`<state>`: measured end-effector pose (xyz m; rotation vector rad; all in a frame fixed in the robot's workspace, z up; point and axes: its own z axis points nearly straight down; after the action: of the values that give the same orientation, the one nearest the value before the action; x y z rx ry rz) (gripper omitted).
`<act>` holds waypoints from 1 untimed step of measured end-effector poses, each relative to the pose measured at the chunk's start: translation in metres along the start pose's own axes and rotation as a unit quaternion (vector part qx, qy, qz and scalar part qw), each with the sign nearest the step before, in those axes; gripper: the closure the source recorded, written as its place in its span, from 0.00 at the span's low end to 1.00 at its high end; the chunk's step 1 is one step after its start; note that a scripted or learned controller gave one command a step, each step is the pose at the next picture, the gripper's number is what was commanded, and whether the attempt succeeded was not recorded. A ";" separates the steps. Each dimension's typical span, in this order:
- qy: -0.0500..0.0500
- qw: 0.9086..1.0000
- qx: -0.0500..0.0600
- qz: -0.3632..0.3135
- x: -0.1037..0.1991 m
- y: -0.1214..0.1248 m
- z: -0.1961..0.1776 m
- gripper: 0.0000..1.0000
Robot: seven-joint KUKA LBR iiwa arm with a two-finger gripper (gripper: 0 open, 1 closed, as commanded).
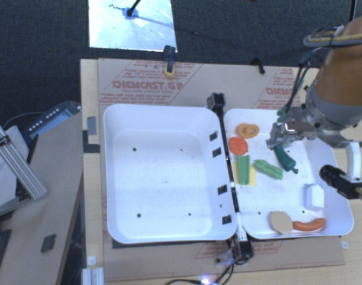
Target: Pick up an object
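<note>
The tool (280,136), grip state unclear, hangs above a dark teal, elongated piece (285,158) in the smooth white right bin (338,218).

Even, fairly bright light falls from above, and the white bins (163,129) look nearly washed out. A shiny sheet (130,16) at top glares. Shadows are soft; everything is slightly blurred and grainy.

Grey arm (338,108) (orange band (347,70)), black cables.

Left bin (163,177) lies wide open; right bin (329,159) is crowded toward 9 and 6 o'clock by toys.
</note>
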<state>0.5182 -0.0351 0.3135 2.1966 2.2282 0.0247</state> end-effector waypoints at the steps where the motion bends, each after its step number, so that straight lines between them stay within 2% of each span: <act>1: 0.000 1.000 0.011 0.003 0.058 -0.026 0.059 1.00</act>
<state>0.4928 0.0227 0.2543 2.2134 2.2333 0.0002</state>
